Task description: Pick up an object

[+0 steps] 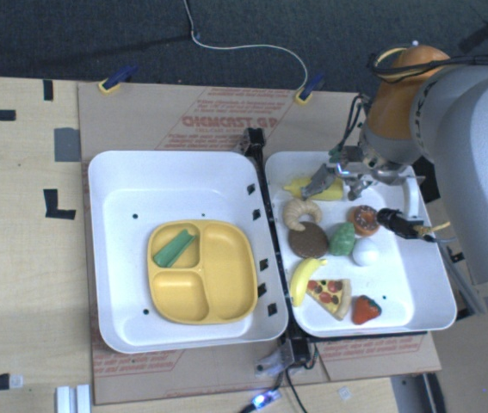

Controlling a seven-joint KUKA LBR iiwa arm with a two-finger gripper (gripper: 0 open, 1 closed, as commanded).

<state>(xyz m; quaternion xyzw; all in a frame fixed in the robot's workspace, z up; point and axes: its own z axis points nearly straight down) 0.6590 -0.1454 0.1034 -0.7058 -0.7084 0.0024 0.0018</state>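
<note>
While the grey arm (450,136) reached in over the worktop (20,231), its pincer (340,179) hung low over the far end of the right bin (424,308), just above a yellow piece (299,185) lying against the bin's far wall; whether the pincer was spread or pressed together could not be told. The left bin (114,196) carried a yellow divided plate (213,274) with a green piece (173,249) in its far-left compartment. The right bin was crowded with toy food: a brown round cookie (309,241) touching a tan croissant (300,211), a banana (302,278), a pizza slice (330,296), a green vegetable (343,239), a strawberry (365,310), a red-orange piece (364,220) and a small white ball (366,253). Nearest the pincer, the yellow piece and croissant looked the likely picks. Both seemed light, rigid and somewhat slick, so a hold across the croissant's narrow middle would probably serve best, though tight neighbours could block one finger.
</note>
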